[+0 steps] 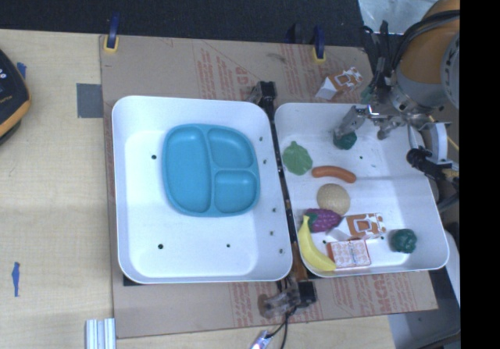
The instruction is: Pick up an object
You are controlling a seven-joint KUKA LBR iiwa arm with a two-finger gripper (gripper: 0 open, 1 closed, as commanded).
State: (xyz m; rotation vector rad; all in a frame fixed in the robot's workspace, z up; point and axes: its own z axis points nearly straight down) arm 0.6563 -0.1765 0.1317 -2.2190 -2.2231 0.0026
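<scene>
Grey-armed gripper (366,122) hung over the right bin's (426,207) far edge, fingers spread, one touching a dark green object (344,137); nothing sat clamped between them. Left bin (137,207) carried a blue divided plate (210,169).

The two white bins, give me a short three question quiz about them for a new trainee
1. True or false: the blue divided plate lies in the left bin.
2. Which item lies nearest the near-left corner of the right bin? A. the sausage B. the banana C. the dark green ball
3. Fill in: the gripper hangs over the ___ end of the right bin, beside a dark green object.

Key:
1. True.
2. B.
3. Far.
</scene>
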